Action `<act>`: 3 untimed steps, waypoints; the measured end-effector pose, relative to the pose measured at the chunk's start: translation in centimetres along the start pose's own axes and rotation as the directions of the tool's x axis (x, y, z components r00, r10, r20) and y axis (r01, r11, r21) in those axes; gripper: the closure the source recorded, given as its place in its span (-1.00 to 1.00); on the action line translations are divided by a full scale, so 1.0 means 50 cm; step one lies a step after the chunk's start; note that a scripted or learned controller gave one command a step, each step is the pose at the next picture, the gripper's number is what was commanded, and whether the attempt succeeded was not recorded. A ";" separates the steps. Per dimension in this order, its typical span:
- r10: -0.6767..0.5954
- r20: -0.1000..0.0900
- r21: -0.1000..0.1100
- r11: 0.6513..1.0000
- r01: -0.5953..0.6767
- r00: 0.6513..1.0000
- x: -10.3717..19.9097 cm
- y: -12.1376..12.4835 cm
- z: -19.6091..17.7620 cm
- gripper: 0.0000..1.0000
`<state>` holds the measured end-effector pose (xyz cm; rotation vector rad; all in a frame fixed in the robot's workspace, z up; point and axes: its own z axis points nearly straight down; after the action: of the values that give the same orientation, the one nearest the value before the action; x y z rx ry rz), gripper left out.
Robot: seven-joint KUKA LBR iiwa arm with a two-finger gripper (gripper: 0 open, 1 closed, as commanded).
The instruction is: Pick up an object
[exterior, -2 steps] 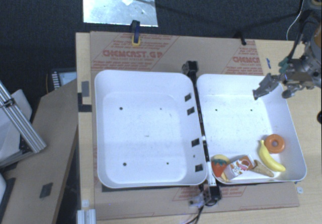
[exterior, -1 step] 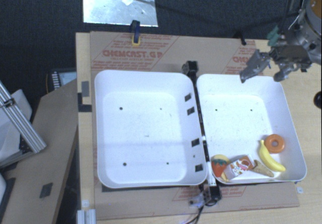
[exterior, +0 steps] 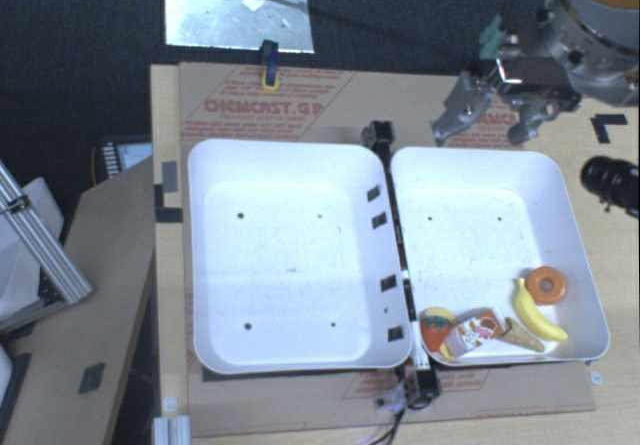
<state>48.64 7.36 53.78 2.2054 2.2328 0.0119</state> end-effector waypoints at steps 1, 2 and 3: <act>0.001 0.001 0.005 1.000 -0.001 1.000 0.133 0.009 0.006 -1.00; 0.003 0.000 0.006 1.000 -0.003 1.000 0.241 0.002 0.007 -1.00; 0.004 0.000 0.006 1.000 -0.004 1.000 0.327 0.003 0.007 -1.00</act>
<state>48.59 23.68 53.47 2.2125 2.2315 0.0045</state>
